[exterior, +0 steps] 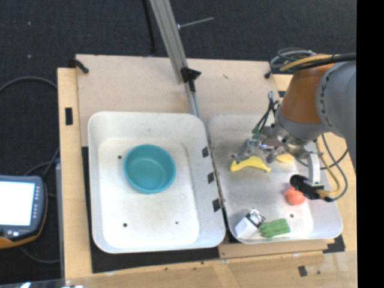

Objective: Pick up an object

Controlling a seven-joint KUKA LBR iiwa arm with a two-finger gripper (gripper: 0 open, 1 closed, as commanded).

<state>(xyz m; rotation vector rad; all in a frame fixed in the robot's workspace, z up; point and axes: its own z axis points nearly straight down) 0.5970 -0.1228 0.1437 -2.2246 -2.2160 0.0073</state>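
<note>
Over the right bin (324, 224) the grey arm (327, 101) hangs low, orange band showing, and the gripper (258, 150) sits just above the yellow banana (252, 165). Whether it is spread or pressed together cannot be told from this angle; nothing shows pinched in it. The banana lies flat on the bin floor, near the bin's middle, just under the tool. Toward the right rim sits a small orange ball (294, 197), beside a black fitting on the arm. At the near edge, a green block (275, 228) touches a white object (248, 224). Across the divide, the left bin (108, 131) holds a teal bowl (149, 168), upright, well apart from the action.
</note>
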